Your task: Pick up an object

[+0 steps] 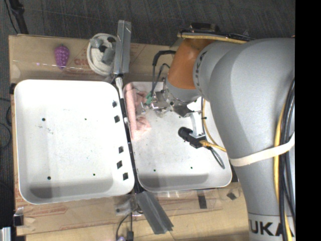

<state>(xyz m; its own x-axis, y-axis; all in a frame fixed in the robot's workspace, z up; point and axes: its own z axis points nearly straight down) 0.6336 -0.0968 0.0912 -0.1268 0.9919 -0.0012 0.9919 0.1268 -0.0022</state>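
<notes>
A pink cloth-like object [136,110] lies along the left wall of the right bin [173,177], near its far corner. My gripper [153,102] hangs low over the bin's far left part, just right of the pink object, under the orange band of the wrist [184,64]. A small green thing [149,100] shows at the gripper's tip; what it is I cannot tell. The arm's grey body covers the bin's right side.
The left bin [65,139] sits beside the right one, with a row of black clips [120,139] on the divider. Behind the bins on the bench are a purple grape-like toy [61,55], a white coil [100,51] and a grey bracket [122,46].
</notes>
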